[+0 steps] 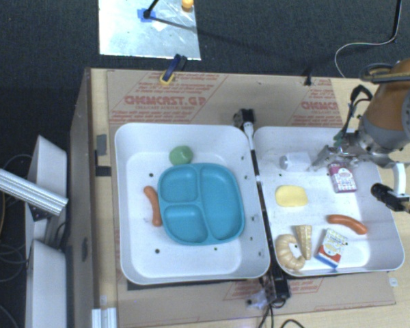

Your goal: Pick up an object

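The small pink packet (342, 179) lies far-right in the right bin (386, 255), just under my pincer (342, 157). I can't tell its state. I judge this the approach; next comes a descent.

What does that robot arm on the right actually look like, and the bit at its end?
The arm is rounded and grey, with a broad orange band above the wrist. Thin dark cables loop along its side. At its end sits the pincer, a small cluster of grey metal parts with slim fingers, over the white right bin.
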